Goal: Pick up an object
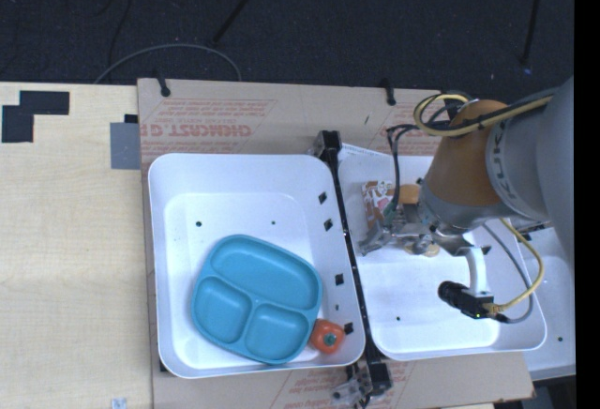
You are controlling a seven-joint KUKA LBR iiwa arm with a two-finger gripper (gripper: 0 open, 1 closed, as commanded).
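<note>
My gripper (382, 236) hangs low over the left part of the right bin (450, 327), under the grey arm with its orange band. Just above its fingertips lies a small packet (378, 197) printed in red, white and brown, near the bin's far left corner. I cannot make out whether anything sits between the fingers. In the left bin (178, 210) rests a blue divided plate (256, 297), and a small orange-red fruit-like object (327, 337) with a green top lies by the plate's right edge.
A black divider (345, 248) runs between the two bins. Cables loop off the arm's wrist over the right bin's right side. A brown cardboard sheet (234, 116) lies under both bins, on the pale wooden bench.
</note>
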